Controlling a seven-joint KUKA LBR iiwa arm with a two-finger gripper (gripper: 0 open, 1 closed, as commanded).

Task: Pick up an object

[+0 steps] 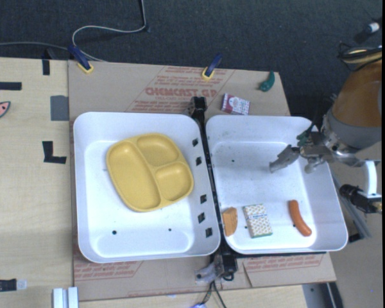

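Objects for the picking are lying along the near wall of the right bin: a small patterned box in the middle, a golden-brown pastry-like piece just beside it toward the divider, and an orange-red sausage a little apart on the other side — none of the three touching. Farther back in that bin, the gripper is hanging over the bare white floor, well apart from all three items, its two fingers standing spread with nothing between them; one finger is pointing toward the middle of the bin, the other sitting nearer the bin's right wall. The grey arm with its orange band is reaching in from the right. In the left bin a yellow divided plate is lying flat, slightly turned. Beyond the bins, on the cardboard sheet, a small red-and-white packet is resting near the far edge of the right bin — and a blue-and-yellow clamp is gripping the cardboard's far edge.
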